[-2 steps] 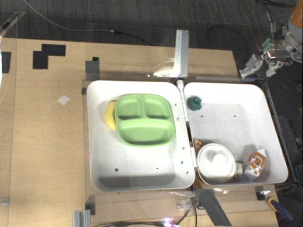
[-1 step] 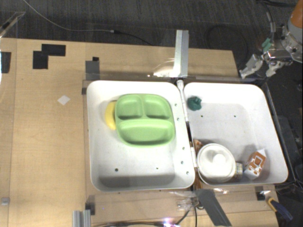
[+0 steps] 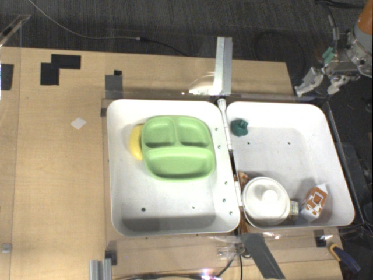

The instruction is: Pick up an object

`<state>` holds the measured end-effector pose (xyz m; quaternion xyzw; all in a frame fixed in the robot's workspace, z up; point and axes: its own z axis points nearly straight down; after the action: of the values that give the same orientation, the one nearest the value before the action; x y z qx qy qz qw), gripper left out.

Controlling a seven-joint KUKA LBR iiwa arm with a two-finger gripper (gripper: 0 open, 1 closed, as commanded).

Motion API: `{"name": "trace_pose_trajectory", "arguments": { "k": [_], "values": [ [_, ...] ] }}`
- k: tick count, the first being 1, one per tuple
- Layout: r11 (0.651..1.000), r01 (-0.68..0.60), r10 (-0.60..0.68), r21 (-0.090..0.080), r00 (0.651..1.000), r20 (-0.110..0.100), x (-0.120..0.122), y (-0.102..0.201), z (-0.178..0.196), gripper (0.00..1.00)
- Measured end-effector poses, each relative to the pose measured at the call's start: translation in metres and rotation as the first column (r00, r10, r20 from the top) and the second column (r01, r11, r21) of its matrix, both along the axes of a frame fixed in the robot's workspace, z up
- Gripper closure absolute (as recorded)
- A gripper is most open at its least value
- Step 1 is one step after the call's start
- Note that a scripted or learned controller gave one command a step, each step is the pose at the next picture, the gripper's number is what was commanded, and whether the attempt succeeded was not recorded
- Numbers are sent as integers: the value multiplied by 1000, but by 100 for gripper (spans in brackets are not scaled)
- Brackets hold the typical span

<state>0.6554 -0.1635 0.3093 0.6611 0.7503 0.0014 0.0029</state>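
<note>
The yellow thing (image 3: 135,143) in the left bin (image 3: 125,209) lies mostly hidden under the green tray (image 3: 176,147). The arm (image 3: 366,37) is cut off by the right edge. The gripper (image 3: 320,85) is blurred; its fingers cannot be made out. The print on the orange packet (image 3: 315,200) is too small to read.

A robotics lab or test cell. A plywood bench (image 3: 58,174) carries black tape marks (image 3: 58,67), metal brackets (image 3: 224,63) and two white bins (image 3: 169,223) fixed side by side. Cables (image 3: 87,34) trail over dark carpet (image 3: 175,10) behind it.
</note>
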Motion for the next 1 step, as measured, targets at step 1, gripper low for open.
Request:
{"name": "trace_pose_trajectory", "arguments": {
  "k": [1],
  "values": [
    [1000,0,0,0,1000,0,0,0,0,0]
  ]
}}
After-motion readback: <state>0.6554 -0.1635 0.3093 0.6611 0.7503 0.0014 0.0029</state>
